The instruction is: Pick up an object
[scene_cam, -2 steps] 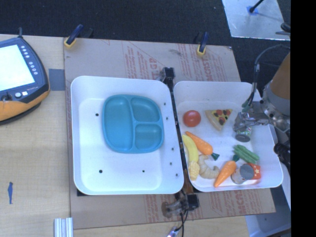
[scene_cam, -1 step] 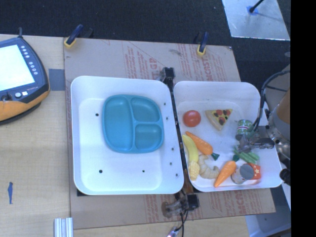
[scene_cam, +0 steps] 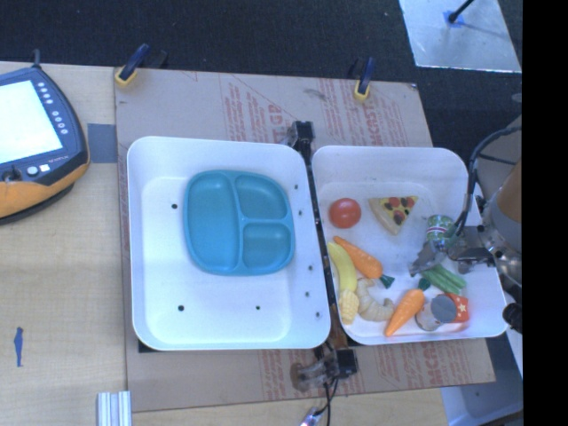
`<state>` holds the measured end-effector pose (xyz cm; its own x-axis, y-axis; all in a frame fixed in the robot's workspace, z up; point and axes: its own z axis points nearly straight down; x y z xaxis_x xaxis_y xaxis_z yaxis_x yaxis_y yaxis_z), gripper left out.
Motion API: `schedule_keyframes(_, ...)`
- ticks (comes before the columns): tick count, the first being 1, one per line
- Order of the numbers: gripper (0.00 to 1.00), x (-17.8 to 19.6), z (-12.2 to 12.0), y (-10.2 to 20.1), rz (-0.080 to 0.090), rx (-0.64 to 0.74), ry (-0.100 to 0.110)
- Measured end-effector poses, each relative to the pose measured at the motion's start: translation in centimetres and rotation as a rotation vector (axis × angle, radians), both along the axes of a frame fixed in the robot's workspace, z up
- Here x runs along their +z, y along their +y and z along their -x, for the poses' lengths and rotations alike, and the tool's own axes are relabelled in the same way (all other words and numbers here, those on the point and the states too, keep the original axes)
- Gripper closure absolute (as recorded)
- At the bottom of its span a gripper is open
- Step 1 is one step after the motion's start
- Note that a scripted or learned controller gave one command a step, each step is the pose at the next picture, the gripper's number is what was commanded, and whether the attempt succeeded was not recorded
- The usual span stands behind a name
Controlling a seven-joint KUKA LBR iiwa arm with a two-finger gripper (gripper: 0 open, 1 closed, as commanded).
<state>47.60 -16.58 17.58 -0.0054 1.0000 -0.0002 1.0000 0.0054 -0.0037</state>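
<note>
The right bin [scene_cam: 390, 160] holds several toy foods: a red tomato [scene_cam: 344, 212], a pizza slice [scene_cam: 393, 211], a carrot [scene_cam: 359, 256], a yellow banana [scene_cam: 342, 266], a corn cob [scene_cam: 350, 306], a second carrot [scene_cam: 406, 311], a green vegetable [scene_cam: 444, 280] and a grey round piece [scene_cam: 439, 310]. My gripper [scene_cam: 424, 260] reaches in from the right and hangs low over the bin's right half. It sits just left of the green vegetable and below a small green-and-white can [scene_cam: 437, 229]. Nothing is seen lifted in it.
The left bin [scene_cam: 151, 238] holds a blue divided plate [scene_cam: 238, 222]. A tablet device [scene_cam: 35, 131] in an orange case lies at the bench's far left. Clamps [scene_cam: 133, 65] pin the cardboard sheet at the back. The arm's cables [scene_cam: 484, 162] arc over the right bin's right wall.
</note>
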Motion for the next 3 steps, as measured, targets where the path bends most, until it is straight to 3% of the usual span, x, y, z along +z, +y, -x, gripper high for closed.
schedule_keyframes(1, 0.0, -8.5, 0.1, 2.0, -0.002, 0.001, 0.003)
schedule_keyframes(2, 1.0, -7.5, 0.0, 1.9, 0.0, 0.006, 0.003)
schedule_keyframes(3, 1.0, 1.6, -0.1, 10.7, -0.002, 0.001, -0.002)
